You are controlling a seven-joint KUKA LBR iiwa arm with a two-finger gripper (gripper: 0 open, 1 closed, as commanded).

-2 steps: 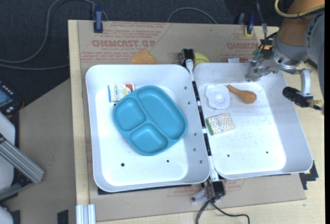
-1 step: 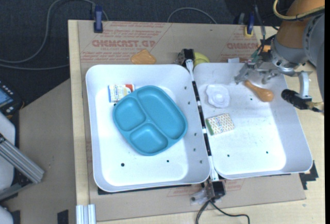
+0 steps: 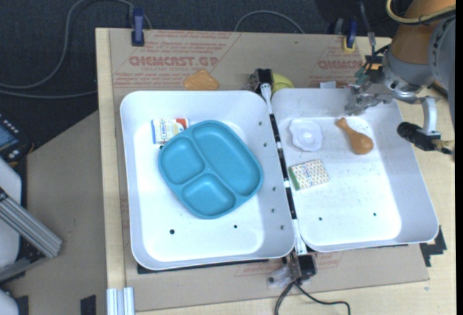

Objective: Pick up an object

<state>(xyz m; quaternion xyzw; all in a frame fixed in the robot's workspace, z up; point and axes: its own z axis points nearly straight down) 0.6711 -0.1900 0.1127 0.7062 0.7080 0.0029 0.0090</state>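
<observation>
The right bin holds a brown toy drumstick, a white round lid-like piece and a small speckled green-edged block. In the left bin lies a blue divided plate with a small printed packet tucked at its upper left. My gripper hangs over the right bin's back edge, just above and behind the drumstick's thin end, with nothing seen in it.
Behind the bins on the brown board lie an orange item and a yellow-green item beside a black clip. The grey arm comes in over the right bin's far right corner. Cables run along the back.
</observation>
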